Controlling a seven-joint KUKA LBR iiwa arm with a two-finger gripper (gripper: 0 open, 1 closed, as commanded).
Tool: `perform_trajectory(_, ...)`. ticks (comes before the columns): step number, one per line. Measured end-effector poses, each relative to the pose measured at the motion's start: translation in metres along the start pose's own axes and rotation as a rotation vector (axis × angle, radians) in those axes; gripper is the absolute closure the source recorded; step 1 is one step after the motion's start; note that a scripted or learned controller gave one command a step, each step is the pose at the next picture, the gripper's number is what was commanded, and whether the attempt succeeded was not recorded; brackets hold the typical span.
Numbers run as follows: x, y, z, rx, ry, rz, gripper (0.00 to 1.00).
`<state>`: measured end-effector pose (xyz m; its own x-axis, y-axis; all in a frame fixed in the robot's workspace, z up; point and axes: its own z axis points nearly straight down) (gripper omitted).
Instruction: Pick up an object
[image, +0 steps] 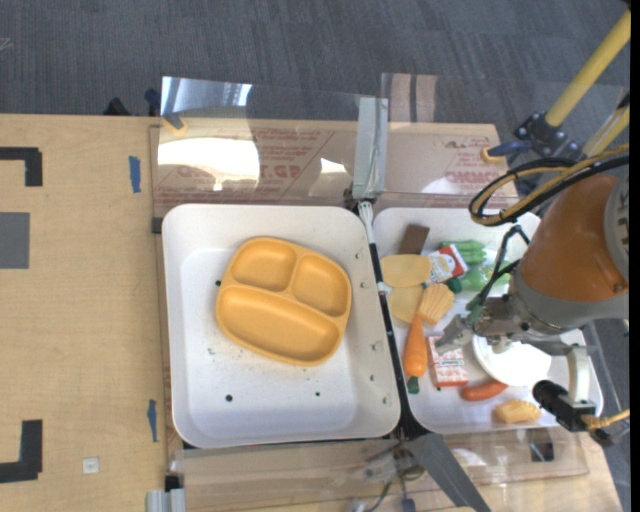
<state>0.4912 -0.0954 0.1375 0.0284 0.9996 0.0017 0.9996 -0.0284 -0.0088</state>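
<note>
Hovering over the right white bin (590, 395), near its toy foods, the gripper (462, 333) is hiding its finger state; I cannot tell it.

Tray (283, 300): matt orange plastic, smooth. Bins (190, 330): white plastic, slight sheen. Bench (70, 300): pale matt wood-look board. Carrot (415, 348): glossy plastic. Arm band (572, 250): smooth orange.

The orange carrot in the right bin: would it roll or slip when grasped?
The carrot looks like smooth, stiff toy plastic, so probably light and a bit slippery. Its tapered round body may roll if nudged sideways, though the red packet beside it might block that.
</note>
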Motion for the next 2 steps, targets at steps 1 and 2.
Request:
perform_trajectory(1,-0.026,0.031,0.040,-0.030,-0.003,-0.040,0.00)
perform_trajectory(2,-0.010,0.101,0.039,-0.028,-0.007,-0.049,0.00)
